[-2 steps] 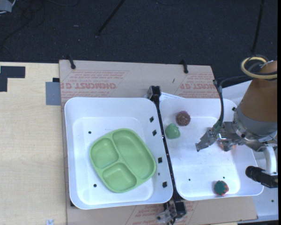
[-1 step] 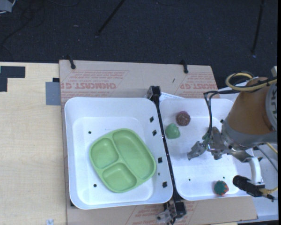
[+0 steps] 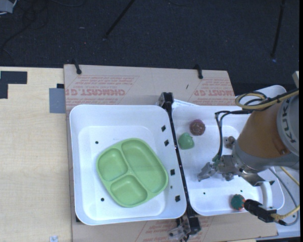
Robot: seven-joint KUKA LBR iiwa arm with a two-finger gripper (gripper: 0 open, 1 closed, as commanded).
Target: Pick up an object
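Observation:
My gripper (image 3: 208, 171) hangs low over the right bin (image 3: 207, 205), near its middle, its fingers pointing left with nothing visible between them. A green ball (image 3: 186, 141) lies up and left of it, close to the divider. A dark red ball (image 3: 197, 127) sits just beyond the green one, toward the bin's far side. A small teal object with a red spot (image 3: 237, 201) rests near the bin's front right corner, below my wrist.
The left bin (image 3: 86, 135) holds a green divided plate (image 3: 132, 172). A black divider bar (image 3: 172, 155) runs between the bins. Cables and a black-and-orange connector (image 3: 260, 212) trail by the right bin's front right edge.

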